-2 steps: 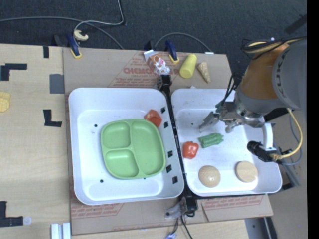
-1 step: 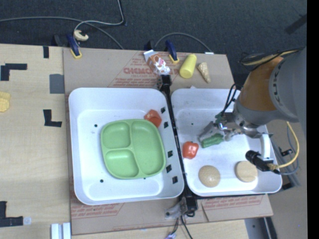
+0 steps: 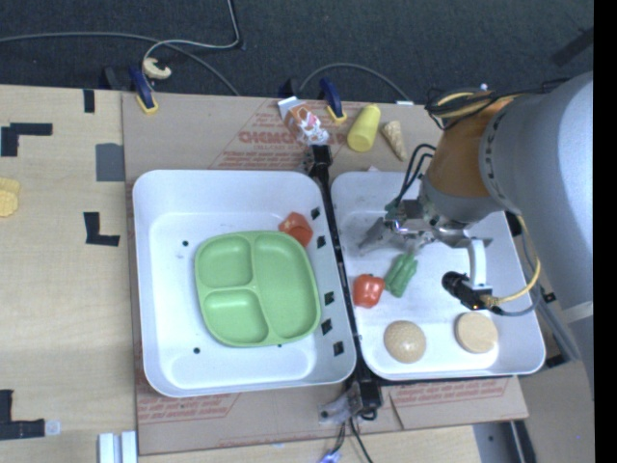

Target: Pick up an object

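Grey arm with orange band [image 3: 463, 157] comes in from 3 o'clock, wrist over the upper middle of the right white bin [image 3: 525, 350]. Two-finger gripper [image 3: 393, 236] sits low over the bin floor, metal fingers [image 3: 374, 235] pointing toward 9 o'clock. How far the pincer is spread: cannot tell, and nothing is visibly between them.

Green elongated pickle-like toy [image 3: 401, 274] lies on the bin floor just at 5 o'clock of the fingertips, tilted, close to the gripper; contact unclear. Red tomato-like toy with green cap [image 3: 367, 290] is just beside it at 8 o'clock, near the bin's left wall. Round tan bun-like piece [image 3: 405, 340] and flat tan disc [image 3: 476, 333] sit along the bin's 6 o'clock edge, apart from each other.

Left white bin [image 3: 159, 201] holds a green three-compartment plastic plate [image 3: 256, 287]; small red-orange toy [image 3: 297, 228] is at the plate's 1 o'clock, touching or just off its rim.

Yellow cylinder-like toy [image 3: 363, 128] lies on the cardboard at 12 o'clock of the right bin.
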